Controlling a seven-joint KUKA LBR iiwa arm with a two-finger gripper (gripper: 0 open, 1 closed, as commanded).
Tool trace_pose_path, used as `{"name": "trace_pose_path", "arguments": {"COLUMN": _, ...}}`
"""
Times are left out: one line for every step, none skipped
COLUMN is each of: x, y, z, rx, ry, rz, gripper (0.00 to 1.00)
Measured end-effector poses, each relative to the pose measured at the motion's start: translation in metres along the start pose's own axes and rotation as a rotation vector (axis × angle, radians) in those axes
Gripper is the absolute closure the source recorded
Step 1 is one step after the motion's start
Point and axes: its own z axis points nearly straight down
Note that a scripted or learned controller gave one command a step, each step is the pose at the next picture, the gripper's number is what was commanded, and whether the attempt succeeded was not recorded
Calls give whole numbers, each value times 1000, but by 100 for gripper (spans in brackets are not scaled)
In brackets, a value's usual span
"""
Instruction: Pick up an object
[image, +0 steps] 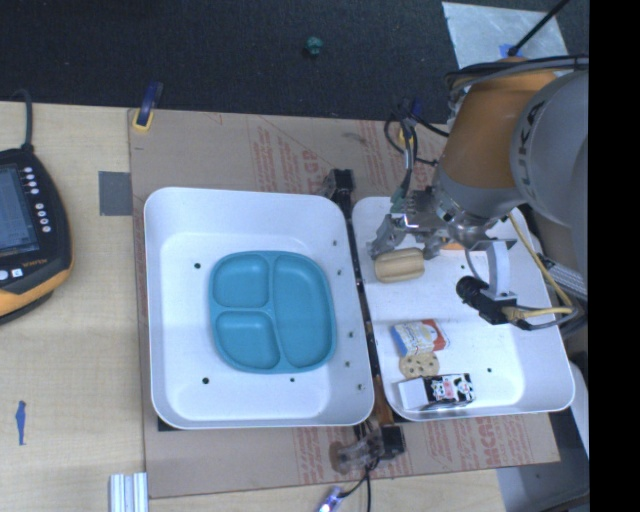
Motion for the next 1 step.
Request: {"name": "trace_pose_path", "arguments": {"x": 28, "y": -38, "z": -30, "rx": 2, "ry": 0, "rz": -1, "gripper": 100}}
